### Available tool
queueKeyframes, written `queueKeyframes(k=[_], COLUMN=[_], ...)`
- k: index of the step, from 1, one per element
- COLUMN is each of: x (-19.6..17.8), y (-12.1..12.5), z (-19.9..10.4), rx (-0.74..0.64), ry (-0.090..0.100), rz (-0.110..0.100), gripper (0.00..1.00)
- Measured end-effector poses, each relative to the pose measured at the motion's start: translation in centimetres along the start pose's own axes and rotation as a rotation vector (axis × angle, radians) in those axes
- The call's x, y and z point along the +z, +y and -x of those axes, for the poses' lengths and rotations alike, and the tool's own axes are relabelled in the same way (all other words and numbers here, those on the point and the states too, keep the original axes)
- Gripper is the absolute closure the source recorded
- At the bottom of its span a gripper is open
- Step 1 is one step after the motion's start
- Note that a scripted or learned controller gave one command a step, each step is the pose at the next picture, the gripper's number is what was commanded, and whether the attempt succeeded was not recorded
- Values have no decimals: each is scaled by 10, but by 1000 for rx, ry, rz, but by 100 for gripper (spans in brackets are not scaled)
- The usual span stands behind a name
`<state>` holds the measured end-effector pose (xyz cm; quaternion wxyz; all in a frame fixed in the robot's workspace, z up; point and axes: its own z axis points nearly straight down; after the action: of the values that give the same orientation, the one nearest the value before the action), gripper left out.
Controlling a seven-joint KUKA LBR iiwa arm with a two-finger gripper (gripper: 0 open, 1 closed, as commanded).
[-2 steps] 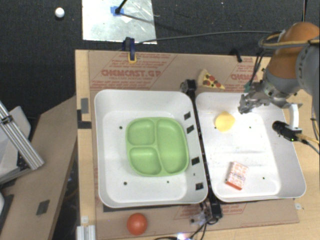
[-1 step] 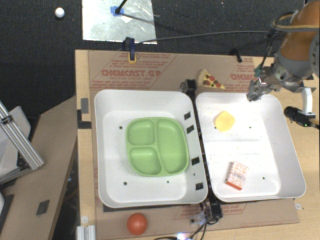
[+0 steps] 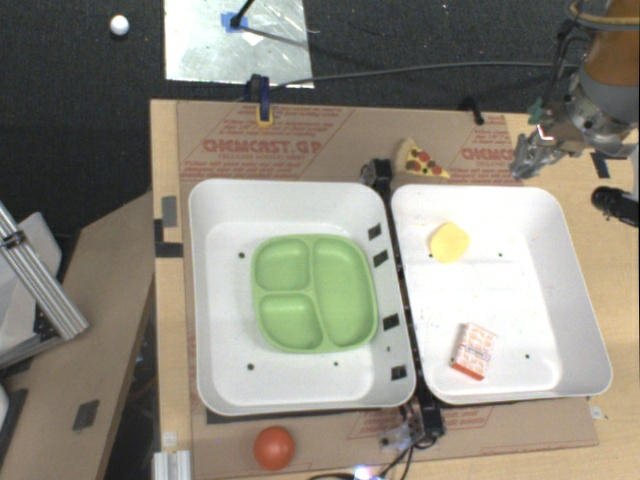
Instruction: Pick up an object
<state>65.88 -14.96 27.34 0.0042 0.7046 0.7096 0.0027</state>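
Arm parked beyond the right bin's far corner, objects lying in the bins.

The gripper (image 3: 530,154) hangs over the brown board printed "CHEMCAST GP" (image 3: 262,146); whether it is parted or grips anything, I cannot tell. The right bin (image 3: 575,268) holds a yellow lump (image 3: 449,241) and a small red-and-white packet (image 3: 474,350), print illegible. A green divided tray (image 3: 313,292) sits in the left bin (image 3: 215,268).

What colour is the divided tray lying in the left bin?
Light green: the divided tray lies in the left bin, clear in the camera view.
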Motion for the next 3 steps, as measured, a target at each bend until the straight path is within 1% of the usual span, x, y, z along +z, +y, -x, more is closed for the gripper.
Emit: queueKeyframes(k=[1, 2, 3], x=[-4, 1, 3], y=[-13, -27, -48], z=[-51, -107, -146], rx=[-2, -2, -1], ry=[3, 4, 4], rz=[-7, -9, -10], gripper=[100, 100, 100])
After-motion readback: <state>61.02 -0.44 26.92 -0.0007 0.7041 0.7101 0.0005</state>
